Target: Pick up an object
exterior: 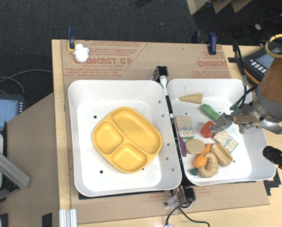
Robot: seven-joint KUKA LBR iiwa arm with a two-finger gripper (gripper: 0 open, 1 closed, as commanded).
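Claw (222,123) over right bin (254,174), finger state unclear, green object (209,111) long axis running upper-left to lower-right

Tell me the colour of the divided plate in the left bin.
Yellow: the divided plate is plain yellow, seen clearly in the camera view.

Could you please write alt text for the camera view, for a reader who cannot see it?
A grey robot arm reaches in from the right, its gripper low over a right-hand white bin crowded with toy food, near a red piece and a green piece. The left-hand white bin holds a yellow divided plate.
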